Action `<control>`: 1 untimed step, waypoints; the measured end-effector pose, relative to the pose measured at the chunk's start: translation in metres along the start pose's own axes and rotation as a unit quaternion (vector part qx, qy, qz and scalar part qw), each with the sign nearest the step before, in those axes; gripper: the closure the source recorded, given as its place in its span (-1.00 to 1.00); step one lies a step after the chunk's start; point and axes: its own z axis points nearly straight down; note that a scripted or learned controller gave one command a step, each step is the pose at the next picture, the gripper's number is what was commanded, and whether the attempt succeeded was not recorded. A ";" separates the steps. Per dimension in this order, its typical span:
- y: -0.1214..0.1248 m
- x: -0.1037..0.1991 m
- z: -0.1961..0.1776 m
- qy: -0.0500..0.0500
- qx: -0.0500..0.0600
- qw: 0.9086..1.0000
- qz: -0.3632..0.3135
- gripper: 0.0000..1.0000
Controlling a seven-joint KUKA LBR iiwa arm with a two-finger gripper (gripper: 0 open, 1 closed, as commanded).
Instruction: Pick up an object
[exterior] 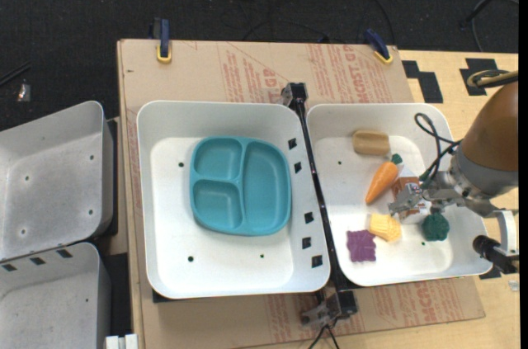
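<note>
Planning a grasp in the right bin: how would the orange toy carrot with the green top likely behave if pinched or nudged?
The orange toy carrot looks rounded and tapered, so it would probably roll or pivot if nudged. Its smooth, plastic-looking surface may slip from a pinch near the narrow tip. It appears small, likely light and stiff.

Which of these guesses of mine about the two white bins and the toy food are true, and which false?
1. The blue divided plate lies in the left bin. True.
2. The carrot lies in the left bin. False: it lies in the right bin.
3. The tool is over the right bin. True.
4. The purple piece rests on the plate. False: it lies on the right bin's floor, near the yellow piece.
5. The green piece lies in the right bin. True.
</note>
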 end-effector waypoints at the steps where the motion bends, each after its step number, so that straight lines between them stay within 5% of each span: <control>1: 0.001 0.000 -0.013 -0.001 -0.002 1.000 0.000 1.00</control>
